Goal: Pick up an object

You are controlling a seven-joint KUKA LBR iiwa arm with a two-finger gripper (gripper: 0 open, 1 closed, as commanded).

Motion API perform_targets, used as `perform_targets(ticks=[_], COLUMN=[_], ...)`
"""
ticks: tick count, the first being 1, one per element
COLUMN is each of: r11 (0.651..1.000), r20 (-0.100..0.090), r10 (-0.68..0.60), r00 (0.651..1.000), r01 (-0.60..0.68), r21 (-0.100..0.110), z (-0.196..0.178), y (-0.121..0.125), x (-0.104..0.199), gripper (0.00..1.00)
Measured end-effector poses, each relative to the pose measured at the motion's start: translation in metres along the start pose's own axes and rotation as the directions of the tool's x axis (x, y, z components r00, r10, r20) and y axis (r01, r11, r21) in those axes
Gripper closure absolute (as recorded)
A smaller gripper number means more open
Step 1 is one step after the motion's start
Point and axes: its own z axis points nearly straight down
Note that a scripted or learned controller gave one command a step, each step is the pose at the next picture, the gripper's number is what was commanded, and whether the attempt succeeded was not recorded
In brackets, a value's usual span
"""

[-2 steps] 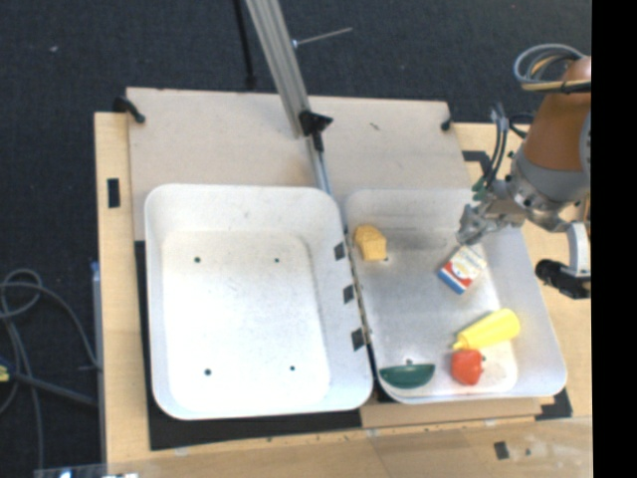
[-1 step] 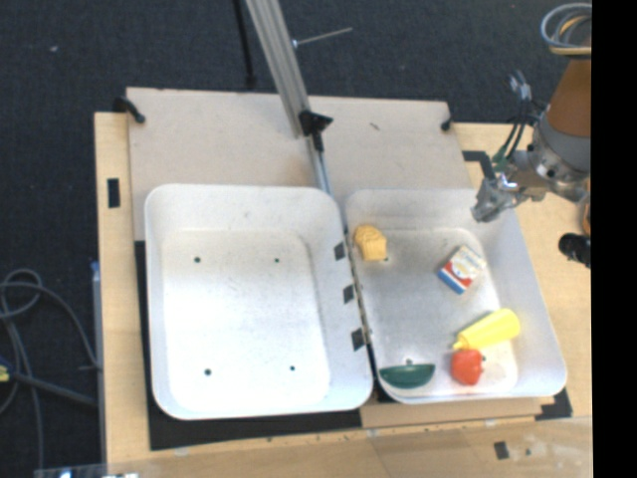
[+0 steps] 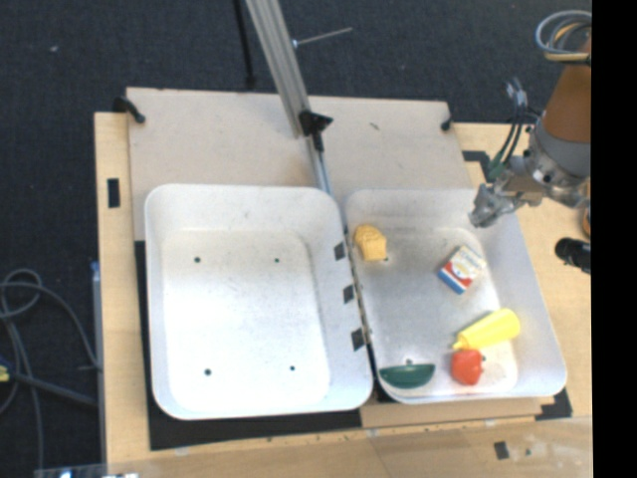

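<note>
The red-white-blue carton (image 3: 460, 270) lies in the right bin (image 3: 535, 307), just below and left of the gripper (image 3: 485, 210), which hangs at that bin's upper right rim. Its long axis runs slantwise. Farther from the carton: yellow toy (image 3: 371, 243), yellow bottle (image 3: 489, 330), red ball (image 3: 467, 366), green piece (image 3: 408, 373). I cannot tell how the jaws stand.

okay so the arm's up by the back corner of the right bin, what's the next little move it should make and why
Probably ease the gripper forward and down toward the red, white and blue carton. It hangs over the right bin's rear rim with nothing held, and that carton lies nearest, apart from the other objects.
</note>
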Motion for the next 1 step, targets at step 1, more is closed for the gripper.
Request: perform_targets(ticks=[1], r11=[1.0], r20=[-0.001], r10=[-0.002], r00=[1.0], r01=[0.002], r21=[-0.001], z=[0.0072], y=[-0.0166], x=[0.0453], gripper=[1.0])
